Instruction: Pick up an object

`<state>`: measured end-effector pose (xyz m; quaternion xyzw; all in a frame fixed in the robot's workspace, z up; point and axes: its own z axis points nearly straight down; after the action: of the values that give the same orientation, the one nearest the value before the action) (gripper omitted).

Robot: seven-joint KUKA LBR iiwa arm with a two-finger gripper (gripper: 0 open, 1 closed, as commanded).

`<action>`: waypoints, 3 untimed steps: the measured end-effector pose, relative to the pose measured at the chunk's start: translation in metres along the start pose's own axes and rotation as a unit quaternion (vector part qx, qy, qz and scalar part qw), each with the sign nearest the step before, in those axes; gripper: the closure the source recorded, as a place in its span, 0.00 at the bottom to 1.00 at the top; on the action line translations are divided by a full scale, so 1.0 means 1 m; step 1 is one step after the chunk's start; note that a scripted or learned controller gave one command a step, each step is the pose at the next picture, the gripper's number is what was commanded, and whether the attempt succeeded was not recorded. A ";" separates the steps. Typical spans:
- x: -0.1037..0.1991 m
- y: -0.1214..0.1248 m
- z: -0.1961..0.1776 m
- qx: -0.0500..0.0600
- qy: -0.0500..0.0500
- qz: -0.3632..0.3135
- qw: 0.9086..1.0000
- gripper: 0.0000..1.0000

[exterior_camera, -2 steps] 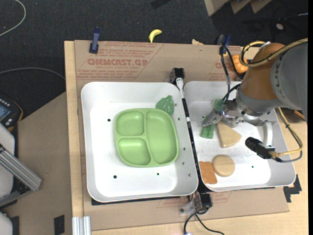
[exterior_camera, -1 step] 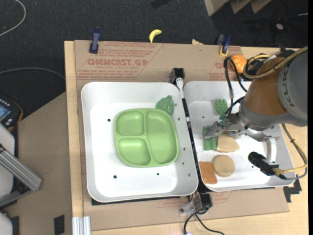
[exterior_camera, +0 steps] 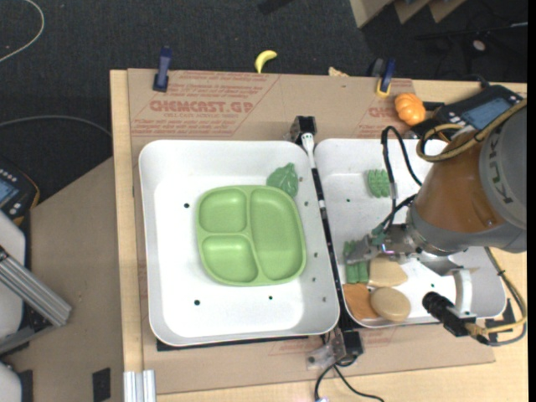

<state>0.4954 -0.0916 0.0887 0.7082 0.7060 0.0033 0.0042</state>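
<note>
My gripper (exterior_camera: 365, 249) hangs low over the left middle of the right bin (exterior_camera: 335, 162), the arm's orange band just behind it to the right. Below it lie a green piece (exterior_camera: 358, 270), a cream oval (exterior_camera: 389, 272), a tan round piece (exterior_camera: 391, 304) and a brown disc (exterior_camera: 356, 301). Another green ridged item (exterior_camera: 378, 182) lies near the bin's back. In the left bin (exterior_camera: 167, 166) sits a green three-compartment plate (exterior_camera: 251, 234), with a green leafy piece (exterior_camera: 284, 177) at its back right corner.
The arm covers most of the right bin's right half. A small orange fruit (exterior_camera: 409, 107) and a yellow banana toy (exterior_camera: 265, 59) lie on the cardboard bench behind the bins. Blue clamps (exterior_camera: 162, 69) hold the cardboard's back edge.
</note>
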 end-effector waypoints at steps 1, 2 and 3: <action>0.001 0.005 -0.014 -0.006 0.000 -0.002 1.000 1.00; 0.084 0.057 -0.101 -0.002 0.002 -0.007 1.000 1.00; 0.038 0.069 -0.095 0.004 -0.001 0.000 1.000 1.00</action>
<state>0.5634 -0.0533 0.1847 0.7084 0.7058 -0.0001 0.0019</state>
